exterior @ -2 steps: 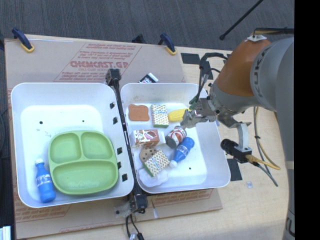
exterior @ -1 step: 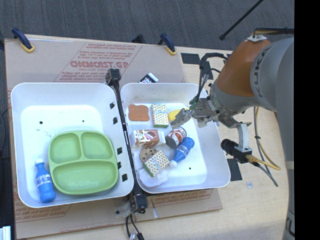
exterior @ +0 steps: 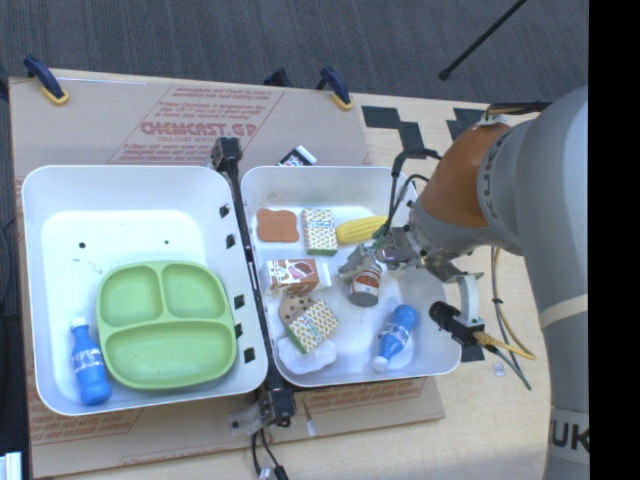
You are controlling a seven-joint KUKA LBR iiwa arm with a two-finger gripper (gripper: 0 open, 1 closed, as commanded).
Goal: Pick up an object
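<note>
Both bins are showing white. Tray is showing pale green. Bottles are showing blue. Corn is showing yellow, bread orange-brown. Cartons are showing multicoloured checks. Arm is showing grey with orange.

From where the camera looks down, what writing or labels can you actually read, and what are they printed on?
"CHEMCAST GP", in red, on the brown paper sheet behind the bins; the smaller red lines around it are too blurred to read.
"UK", part of a cut-off word, on the arm at the lower right.
Labels on the two blue bottles, the small jar and the patterned boxes: too small to read.
</note>
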